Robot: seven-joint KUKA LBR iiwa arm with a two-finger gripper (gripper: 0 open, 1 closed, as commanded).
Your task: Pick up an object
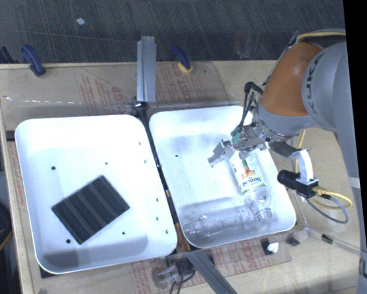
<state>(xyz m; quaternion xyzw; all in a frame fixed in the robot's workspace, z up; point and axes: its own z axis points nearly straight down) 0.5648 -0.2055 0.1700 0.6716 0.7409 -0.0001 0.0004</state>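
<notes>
The tool [226, 150] is hovering over the right bin [187, 120], just beside a labelled bottle [250, 179]; I cannot tell its opening.

Robotics lab: clamped plywood bench [10, 95], two white bins [27, 135], cabling.

Wide open floor across the left shallow white bin [34, 141], with just a flat black ribbed rectangular pad [90, 208] toward its near side. The right shallow white bin [169, 128] is tighter: a clear plastic bottle [223, 221] lies along the near wall, a white-labelled clear bottle [251, 180] crowds the right wall, and the upper-left floor is bare.
</notes>
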